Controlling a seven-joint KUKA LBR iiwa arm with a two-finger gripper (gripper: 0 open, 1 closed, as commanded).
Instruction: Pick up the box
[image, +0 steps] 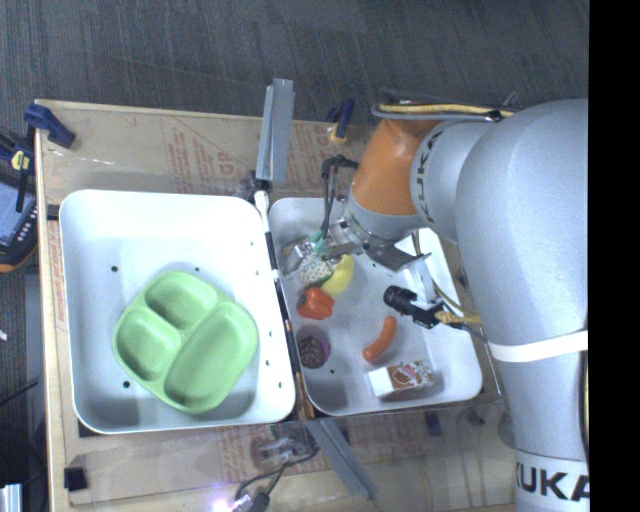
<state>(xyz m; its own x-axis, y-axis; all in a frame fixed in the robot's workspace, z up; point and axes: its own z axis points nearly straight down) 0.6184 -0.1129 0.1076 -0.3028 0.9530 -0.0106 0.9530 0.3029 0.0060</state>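
The box (403, 380) is small and white with a red picture on its side. It lies near the front right corner of the right bin (455, 385). My gripper (318, 258) hangs below the orange wrist band over the back left part of that bin, well away from the box. It sits above a pale speckled item (314, 270) and a yellow fruit (340, 275). The arm covers much of the bin's right and back.
A red pepper (315, 303), a dark round piece (312, 350) and an orange-red sausage (379, 339) lie between the gripper and the box. A black fitting (410, 304) juts from the arm. The left bin (90, 230) holds a green divided plate (187, 341).
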